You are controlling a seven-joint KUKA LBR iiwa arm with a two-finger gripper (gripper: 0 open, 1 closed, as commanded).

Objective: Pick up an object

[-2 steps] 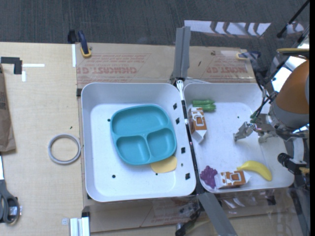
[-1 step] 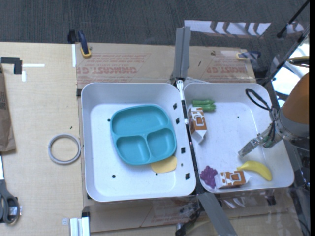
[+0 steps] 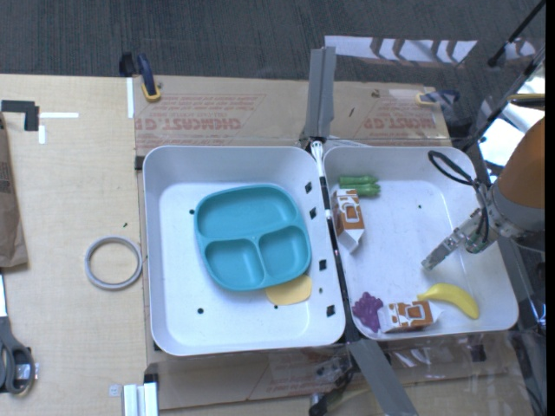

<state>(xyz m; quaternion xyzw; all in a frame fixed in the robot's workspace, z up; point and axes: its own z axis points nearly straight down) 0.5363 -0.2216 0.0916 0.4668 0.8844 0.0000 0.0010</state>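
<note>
The right bin [image 3: 408,167] holds a green pod [image 3: 359,185] at its back left and an orange-and-white carton [image 3: 349,217] just below it. Along the bin's front lie purple grapes [image 3: 368,310], a second small carton [image 3: 409,316] and a yellow banana [image 3: 453,299]. My gripper [image 3: 440,255] reaches in from the right and points down-left over bare bin floor, a little above the banana. It touches none of the objects, and nothing is seen in it.
The left bin [image 3: 165,258] holds a teal divided plate [image 3: 253,236] with a yellow disc [image 3: 291,291] partly under its front edge. A black cable [image 3: 451,170] loops over the right bin's back right. A tape ring [image 3: 114,262] lies on the bench at left.
</note>
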